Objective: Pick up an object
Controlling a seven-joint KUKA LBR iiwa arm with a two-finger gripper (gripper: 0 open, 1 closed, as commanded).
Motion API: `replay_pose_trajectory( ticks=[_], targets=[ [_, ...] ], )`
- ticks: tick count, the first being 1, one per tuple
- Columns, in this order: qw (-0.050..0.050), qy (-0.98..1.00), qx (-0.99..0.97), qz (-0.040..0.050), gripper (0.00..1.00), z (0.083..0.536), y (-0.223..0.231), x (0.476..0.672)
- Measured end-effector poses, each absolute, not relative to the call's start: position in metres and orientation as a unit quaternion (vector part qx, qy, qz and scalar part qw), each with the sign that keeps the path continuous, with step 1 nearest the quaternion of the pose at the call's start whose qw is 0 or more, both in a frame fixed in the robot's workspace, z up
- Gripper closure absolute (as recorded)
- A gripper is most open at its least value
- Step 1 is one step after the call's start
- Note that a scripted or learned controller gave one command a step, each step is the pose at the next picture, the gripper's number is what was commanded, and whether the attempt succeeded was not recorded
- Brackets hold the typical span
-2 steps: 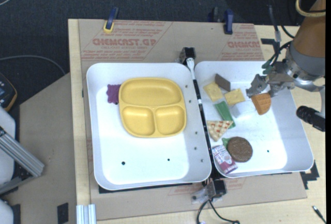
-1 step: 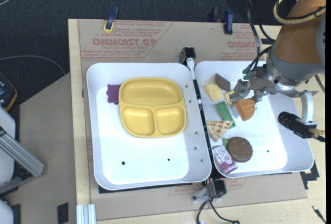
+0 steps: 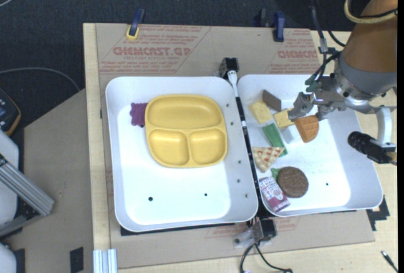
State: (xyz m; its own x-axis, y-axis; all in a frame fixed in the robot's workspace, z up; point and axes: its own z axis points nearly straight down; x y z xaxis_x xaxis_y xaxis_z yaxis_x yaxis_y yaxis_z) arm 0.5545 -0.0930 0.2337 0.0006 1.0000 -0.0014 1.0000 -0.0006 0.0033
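- The right bin [image 3: 353, 199] serves as the landmark; the left bin [image 3: 126, 202] lies against its left wall, with a row of screws along the seam between them.
- Inside the left bin sits a yellow divided tray [image 3: 187, 128], and a purple piece [image 3: 137, 114] pokes out from that tray's left edge.
- In the left half of the right bin lie a pale yellow block [image 3: 260, 112], a dark brown block [image 3: 272, 100] just behind it, a green stick [image 3: 273, 137], a pizza-slice toy [image 3: 267, 156], a round brown cookie [image 3: 293, 181] and a small red-and-white packet [image 3: 273, 193] at the front left corner.
- These pieces crowd close together, several touching or nearly so, leaving little room between them.
- The tabletop [image 3: 189, 45] behind both bins carries red printing that reads "CHEMCAST", repeated and partly cut off; a yellow clamp [image 3: 133, 29] and a blue clamp [image 3: 278, 26] grip its far edge.
- The end effector [image 3: 304, 111] hangs over the middle of the right bin, towards its rear, right by an orange-brown bread-like piece [image 3: 308, 128] and a yellow cheese-like wedge [image 3: 284, 119].
- Whether it is spread or closed, or grips either piece, cannot be told.
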Motion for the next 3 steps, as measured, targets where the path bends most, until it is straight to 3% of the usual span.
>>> replay_pose_trajectory(
  ticks=[3],
  targets=[
    [-0.001,0.706,0.708,-0.0012,1.0,0.215,-0.094,0.553]
  ],
)
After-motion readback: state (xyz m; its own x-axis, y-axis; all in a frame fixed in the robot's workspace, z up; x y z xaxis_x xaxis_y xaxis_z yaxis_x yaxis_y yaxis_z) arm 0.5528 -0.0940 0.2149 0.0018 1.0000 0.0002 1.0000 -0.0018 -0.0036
